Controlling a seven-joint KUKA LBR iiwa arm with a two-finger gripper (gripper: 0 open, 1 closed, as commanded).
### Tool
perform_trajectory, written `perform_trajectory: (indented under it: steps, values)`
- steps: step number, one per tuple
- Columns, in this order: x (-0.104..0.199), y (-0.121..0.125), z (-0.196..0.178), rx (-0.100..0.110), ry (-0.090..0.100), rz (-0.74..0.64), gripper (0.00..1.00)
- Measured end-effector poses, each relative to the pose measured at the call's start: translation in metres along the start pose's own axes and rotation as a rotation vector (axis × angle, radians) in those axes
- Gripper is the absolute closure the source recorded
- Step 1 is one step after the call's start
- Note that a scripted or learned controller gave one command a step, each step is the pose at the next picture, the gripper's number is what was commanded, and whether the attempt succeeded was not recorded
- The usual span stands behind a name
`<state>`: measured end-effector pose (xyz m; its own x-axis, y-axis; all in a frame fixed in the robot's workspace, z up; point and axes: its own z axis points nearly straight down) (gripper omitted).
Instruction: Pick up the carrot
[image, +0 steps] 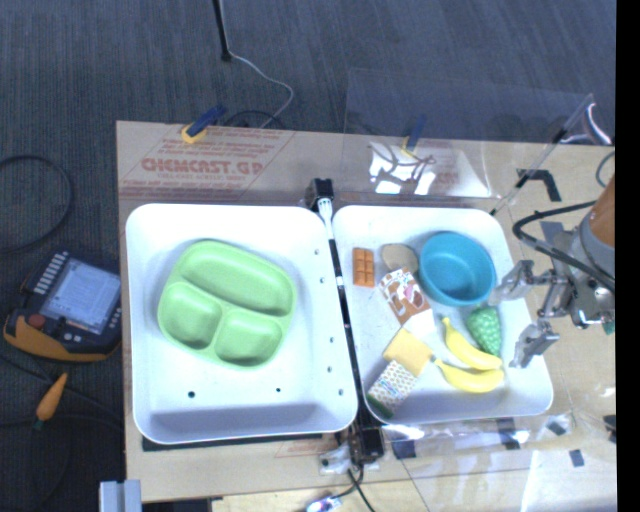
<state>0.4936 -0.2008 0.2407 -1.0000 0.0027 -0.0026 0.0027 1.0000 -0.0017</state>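
Note:
A short orange ribbed piece (363, 266), the one carrot-coloured thing in the bins, lies at the upper left of the right bin (520, 400), next to the divider. My gripper (521, 313) hovers over that bin's right edge, far to the right of the orange piece. Its two fingers (513, 279) stand apart, open, with nothing between them. Just left of the gripper lie a green knobbly item (486, 325) and a banana (465, 362).
The right bin also holds a blue bowl (457, 268), a printed carton (403, 293), a yellow block (407, 349), a patterned packet (391, 384) and a tan item (398, 256). A green divided plate (226, 302) sits in the left bin (150, 400). Cables run beside the arm.

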Motion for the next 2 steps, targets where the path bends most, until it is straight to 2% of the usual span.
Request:
perform_trajectory:
  steps: [1,2]
  values:
    - [-0.1162,-0.0180,-0.0883,0.002,-0.008,0.189,0.00]
    - [-0.1170,-0.0183,-0.0972,0.006,-0.010,0.189,1.00]
